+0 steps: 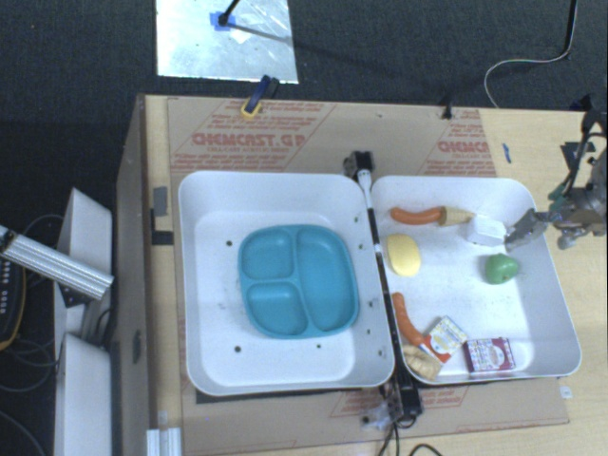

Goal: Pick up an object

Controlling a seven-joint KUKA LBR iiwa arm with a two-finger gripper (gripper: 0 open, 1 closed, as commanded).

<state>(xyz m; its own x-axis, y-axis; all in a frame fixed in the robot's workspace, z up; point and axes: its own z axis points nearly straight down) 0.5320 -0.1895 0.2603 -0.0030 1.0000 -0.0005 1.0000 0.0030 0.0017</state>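
jaws of our two-finger gripper (525, 228) point down-left into the right shallow white plastic bin (560, 326), but we cannot tell how they stand; a small white blocky object (485, 230) lies just at the tip. near it rests a rounded glossy green toy vegetable (501, 269). further left we see a smooth orange sausage-shaped toy (417, 216), a tan cone-like piece (459, 218) touching its end, and a soft-looking pale yellow oval lump (404, 255). along the front wall lie a slim orange carrot-like toy (408, 319), a crinkled printed snack packet (439, 340) and a flat red-and-white printed carton (488, 355). the left shallow white plastic bin (204, 255) holds a matte teal plastic plate with three compartments (297, 280). both bins sit on a brown printed cardboard sheet (285, 136). our grey arm (581, 209) enters low from the right, over the right bin's rim.
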